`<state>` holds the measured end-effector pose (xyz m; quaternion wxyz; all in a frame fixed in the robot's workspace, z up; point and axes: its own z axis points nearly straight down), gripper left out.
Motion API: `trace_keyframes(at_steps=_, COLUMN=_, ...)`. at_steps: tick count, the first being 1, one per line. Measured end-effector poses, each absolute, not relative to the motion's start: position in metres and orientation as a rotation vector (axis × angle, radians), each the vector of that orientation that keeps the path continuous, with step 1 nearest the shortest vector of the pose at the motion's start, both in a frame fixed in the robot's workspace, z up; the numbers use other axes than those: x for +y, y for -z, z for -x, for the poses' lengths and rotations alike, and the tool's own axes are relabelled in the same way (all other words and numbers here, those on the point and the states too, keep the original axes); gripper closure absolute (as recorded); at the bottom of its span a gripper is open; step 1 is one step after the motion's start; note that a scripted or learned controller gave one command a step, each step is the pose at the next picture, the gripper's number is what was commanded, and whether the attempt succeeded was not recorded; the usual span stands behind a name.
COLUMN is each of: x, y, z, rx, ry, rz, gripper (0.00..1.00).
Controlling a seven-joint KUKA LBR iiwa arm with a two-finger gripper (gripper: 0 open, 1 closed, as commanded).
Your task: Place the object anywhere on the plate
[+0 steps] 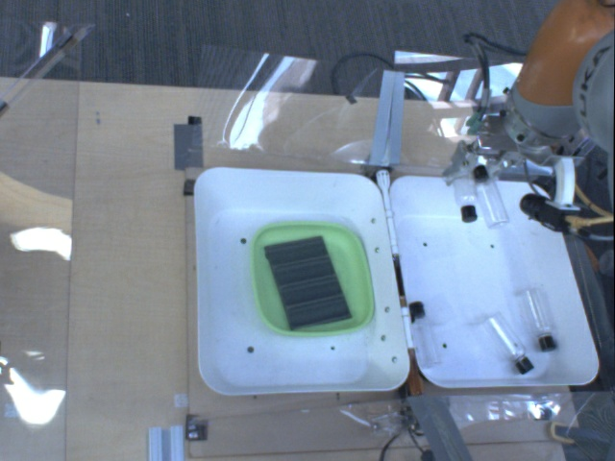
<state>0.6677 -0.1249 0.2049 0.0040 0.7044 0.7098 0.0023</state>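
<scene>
A dark grey ridged block (306,282) lies flat on the green square plate (360,281) in the middle of the left bin (216,257), slightly turned. My gripper (478,166) hangs over the far edge of the right bin (442,286), well to the right of the plate and apart from the block. A clear vial with a black cap (488,205) lies just under the gripper; whether the gripper touches it is unclear.
Two more clear vials with black caps (538,320) (509,346) lie near the front right of the right bin. A grey metal post (388,118) stands behind the seam between the bins. The arm's orange band (562,41) is at the top right.
</scene>
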Motion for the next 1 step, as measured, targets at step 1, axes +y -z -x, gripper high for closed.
trace_keyframes(at_steps=1, x=-0.1256, y=-0.1027, z=-0.6044, rx=2.408, ry=-0.004, rz=-2.013, gripper=1.0)
